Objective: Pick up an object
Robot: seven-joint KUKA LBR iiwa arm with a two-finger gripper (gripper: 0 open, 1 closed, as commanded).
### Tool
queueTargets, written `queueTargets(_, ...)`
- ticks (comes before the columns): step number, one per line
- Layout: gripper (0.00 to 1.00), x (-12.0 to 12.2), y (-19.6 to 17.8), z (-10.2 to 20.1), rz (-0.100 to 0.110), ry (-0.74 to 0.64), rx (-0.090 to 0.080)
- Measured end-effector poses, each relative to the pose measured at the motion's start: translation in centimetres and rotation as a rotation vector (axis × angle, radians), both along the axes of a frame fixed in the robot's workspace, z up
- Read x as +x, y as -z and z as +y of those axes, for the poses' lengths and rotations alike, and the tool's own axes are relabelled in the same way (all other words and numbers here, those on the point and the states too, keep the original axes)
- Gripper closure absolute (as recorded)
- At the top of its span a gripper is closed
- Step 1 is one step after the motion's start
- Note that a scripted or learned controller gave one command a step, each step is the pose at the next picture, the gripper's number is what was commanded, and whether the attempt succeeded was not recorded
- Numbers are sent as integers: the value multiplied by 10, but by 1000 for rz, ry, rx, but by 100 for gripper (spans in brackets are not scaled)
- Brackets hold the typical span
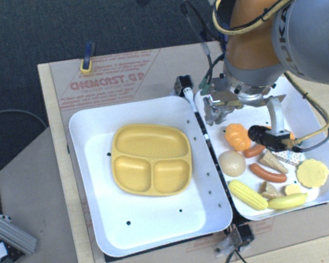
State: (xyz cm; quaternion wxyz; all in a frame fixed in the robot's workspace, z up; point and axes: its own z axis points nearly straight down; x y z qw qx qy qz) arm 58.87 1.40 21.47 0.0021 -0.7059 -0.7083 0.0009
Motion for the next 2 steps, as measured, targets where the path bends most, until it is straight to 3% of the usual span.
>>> queueTargets(1,100,-7,-18,-7,-7,4,-2)
queueTargets(2,100,6,-19,-5,-7,3,-2)
